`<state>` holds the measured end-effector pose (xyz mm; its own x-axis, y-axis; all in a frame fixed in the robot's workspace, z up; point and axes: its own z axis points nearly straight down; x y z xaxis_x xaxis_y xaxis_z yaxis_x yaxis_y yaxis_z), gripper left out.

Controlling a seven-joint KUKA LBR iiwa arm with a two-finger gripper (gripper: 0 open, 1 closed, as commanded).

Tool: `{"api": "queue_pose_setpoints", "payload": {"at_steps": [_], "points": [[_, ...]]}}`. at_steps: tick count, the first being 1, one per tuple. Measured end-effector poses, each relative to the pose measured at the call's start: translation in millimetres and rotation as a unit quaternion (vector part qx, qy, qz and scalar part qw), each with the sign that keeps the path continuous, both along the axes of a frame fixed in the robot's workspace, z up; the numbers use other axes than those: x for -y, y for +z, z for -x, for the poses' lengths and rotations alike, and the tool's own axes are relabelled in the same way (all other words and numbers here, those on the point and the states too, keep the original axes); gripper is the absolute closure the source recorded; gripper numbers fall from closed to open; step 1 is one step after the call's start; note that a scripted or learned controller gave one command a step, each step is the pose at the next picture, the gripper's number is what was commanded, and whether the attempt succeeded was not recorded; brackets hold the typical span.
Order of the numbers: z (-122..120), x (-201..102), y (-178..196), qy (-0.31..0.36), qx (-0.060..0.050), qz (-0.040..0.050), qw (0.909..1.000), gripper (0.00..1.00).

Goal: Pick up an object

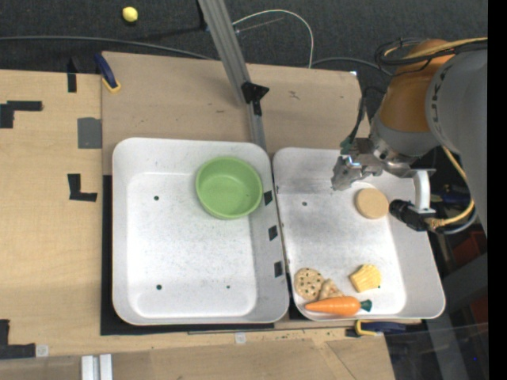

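Overhead, two shallow white bins sit side by side on the bench: one left bin (pixel 135 291) and one right bin (pixel 420 291), their inner walls touching.

Left bin count: one green bowl (pixel 229 187), upright, in the far right corner of that bin, close to the dividing wall.

Right bin count: four items.
- One tan round disc (pixel 371 204), lying flat in the far half of the bin, toward its right wall.
- One brown cookie (pixel 307 282), dotted, near the front left corner.
- One yellow wedge (pixel 365 277), like a piece of cheese, to the right of the cookie and apart from it.
- One orange carrot (pixel 339 307) with a green tip, lying flat along the front wall, just in front of the cookie and the wedge.

One arm (pixel 420 101), grey with an orange band, reaches in from the right. Its gripper (pixel 345 174) points down over the far part of the right bin, just left of the tan disc. How far its tips are parted cannot be made out; no item is seen between them. The disc lies on the bin floor beside it.

Outside the bins: one small yellow ball (pixel 130 13) on the dark floor at far left, well apart from the bench, and one grey pole (pixel 226 38) slanting down to the junction of the two bins.
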<state>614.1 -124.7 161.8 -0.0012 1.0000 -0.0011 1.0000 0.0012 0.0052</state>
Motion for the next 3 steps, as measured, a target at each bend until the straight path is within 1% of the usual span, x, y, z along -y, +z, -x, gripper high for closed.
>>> {"api": "queue_pose_setpoints", "payload": {"at_steps": [1,2,3], "points": [[-3,-3,43,0.000,-0.001,-0.0004,1.0000,1.00],[-13,-5,103,0.001,0.000,-0.0001,1.0000,1.00],[-13,-60,101,0.003,-0.003,-0.0013,1.0000,1.00]]}}
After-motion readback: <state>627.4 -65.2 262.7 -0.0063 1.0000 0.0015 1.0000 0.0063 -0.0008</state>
